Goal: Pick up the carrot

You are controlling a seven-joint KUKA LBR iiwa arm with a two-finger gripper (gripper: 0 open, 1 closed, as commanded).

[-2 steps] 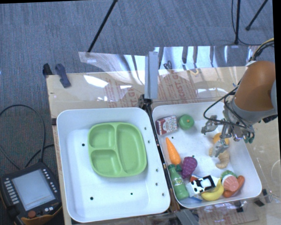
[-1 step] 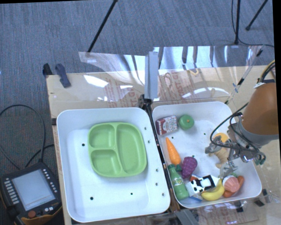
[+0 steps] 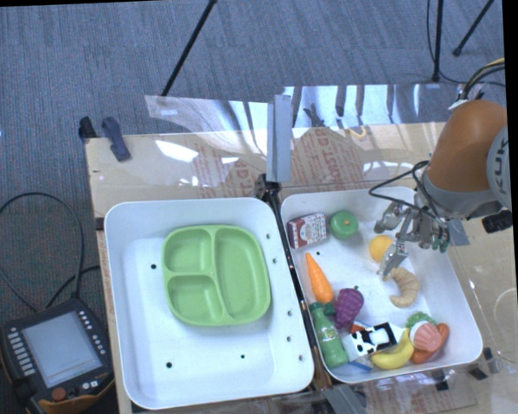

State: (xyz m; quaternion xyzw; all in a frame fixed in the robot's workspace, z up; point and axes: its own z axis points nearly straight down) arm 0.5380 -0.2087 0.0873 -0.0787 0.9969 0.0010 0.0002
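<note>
**Jaws hang spread beside lemon, carrot lies apart**

Jaws of the gripper (image 3: 405, 237) stand apart with nothing between them at the right bin's (image 3: 466, 308) upper right, just beside a yellow lemon (image 3: 380, 247) and above a croissant (image 3: 405, 287). Well to their left, the carrot (image 3: 318, 277) lies near the bin's left wall, long axis near-vertical in the frame, tip toward the upper left, blunt end beside purple grapes (image 3: 348, 306). Bare floor lies open between carrot and lemon.
</note>
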